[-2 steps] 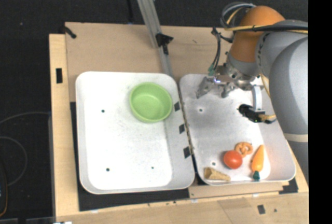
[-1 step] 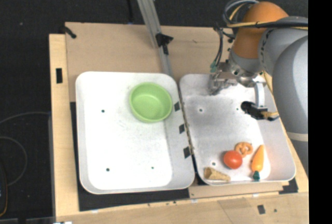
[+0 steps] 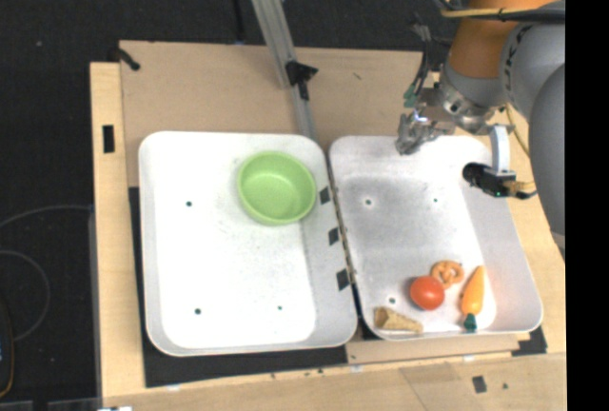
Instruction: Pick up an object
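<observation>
In the right bin point(image 3: 400, 209), near its front edge, lie a red tomato point(image 3: 427, 292), a small orange-brown pastry point(image 3: 445, 272), an orange carrot point(image 3: 473, 290) and a tan wedge of bread point(image 3: 397, 322). A green bowl point(image 3: 276, 188) sits in the left bin point(image 3: 190, 257), toward its back right. My gripper point(image 3: 409, 139) hangs over the back edge of the right bin, far from all the food pieces, with nothing seen between its fingers.
A slanted metal pole point(image 3: 271, 19) rises behind the bins, ending in a black clamp near the left bin's back right corner. The tan bench point(image 3: 190, 86) borders both bins.
</observation>
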